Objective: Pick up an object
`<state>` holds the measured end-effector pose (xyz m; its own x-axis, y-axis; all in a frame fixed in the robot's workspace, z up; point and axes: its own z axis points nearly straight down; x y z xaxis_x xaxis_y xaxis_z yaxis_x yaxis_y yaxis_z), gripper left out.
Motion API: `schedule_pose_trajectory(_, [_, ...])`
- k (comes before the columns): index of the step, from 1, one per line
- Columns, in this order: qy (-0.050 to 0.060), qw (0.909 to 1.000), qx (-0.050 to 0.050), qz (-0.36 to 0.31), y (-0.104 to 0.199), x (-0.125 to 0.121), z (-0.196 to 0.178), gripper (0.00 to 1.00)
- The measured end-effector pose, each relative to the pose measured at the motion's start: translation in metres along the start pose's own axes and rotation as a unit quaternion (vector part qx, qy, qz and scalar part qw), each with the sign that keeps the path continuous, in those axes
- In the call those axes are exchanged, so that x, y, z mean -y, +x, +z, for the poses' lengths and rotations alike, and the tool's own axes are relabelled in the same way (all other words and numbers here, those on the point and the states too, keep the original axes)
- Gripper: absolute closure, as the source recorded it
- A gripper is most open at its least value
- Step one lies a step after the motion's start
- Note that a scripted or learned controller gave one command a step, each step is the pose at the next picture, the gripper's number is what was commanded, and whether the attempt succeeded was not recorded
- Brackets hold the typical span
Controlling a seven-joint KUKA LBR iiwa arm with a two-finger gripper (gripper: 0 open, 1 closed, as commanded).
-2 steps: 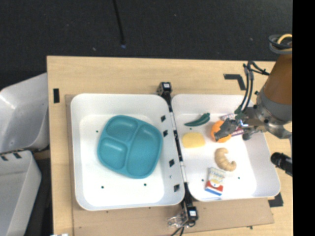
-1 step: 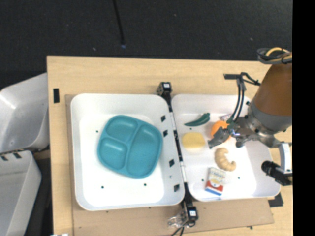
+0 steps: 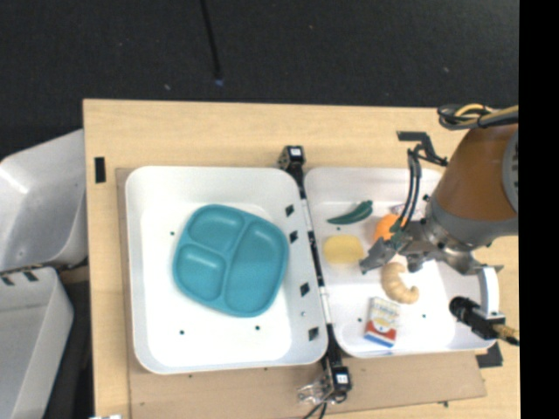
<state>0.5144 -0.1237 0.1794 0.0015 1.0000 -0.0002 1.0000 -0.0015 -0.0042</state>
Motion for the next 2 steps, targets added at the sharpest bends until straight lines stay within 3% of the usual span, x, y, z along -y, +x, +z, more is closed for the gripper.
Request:
schedule_pose_trajectory(1, [0.000,1.0000,0.000,0.000,-0.002,0.009,0.047,0.00])
schedule_pose_trajectory(2, [-0.003,1.0000,0.000,0.003,-0.003,0.007,0.033,1.00])
